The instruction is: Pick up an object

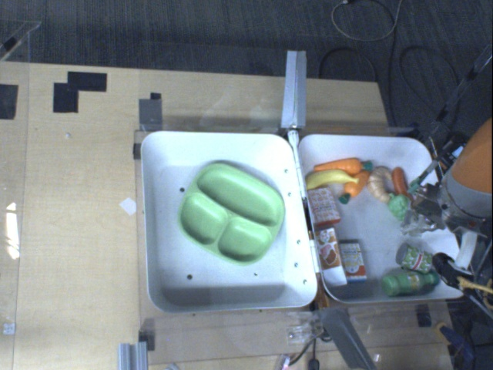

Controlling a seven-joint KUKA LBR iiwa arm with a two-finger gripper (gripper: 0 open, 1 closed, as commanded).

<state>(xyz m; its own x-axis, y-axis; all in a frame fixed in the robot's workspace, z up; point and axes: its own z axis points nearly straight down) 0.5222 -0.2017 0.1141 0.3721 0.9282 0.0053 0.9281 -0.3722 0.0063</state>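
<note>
We log the tabletop, pale wood, carrying two shallow white bins side by side. The left bin holds one item, a green divided plate with three compartments, lying a little above the bin's centre and clear of all four walls. The right bin holds the smaller goods. The arm enters from the right edge, its orange band visible above the grey wrist, and it hangs over the right side of the right bin. The hand sits low near that bin's right wall, just above a green bottle lying on its side in the lower right corner and a small can just above it. We cannot tell whether the hand is released or clenched; nothing is visibly between its parts. Along the bin's top run a carrot and, touching below it, a banana. Right of these sit a tan piece, a red sausage-like piece and a small green piece. Against the left wall lie three small boxes: one uppermost, a second below it, a third just beside the second.
</note>
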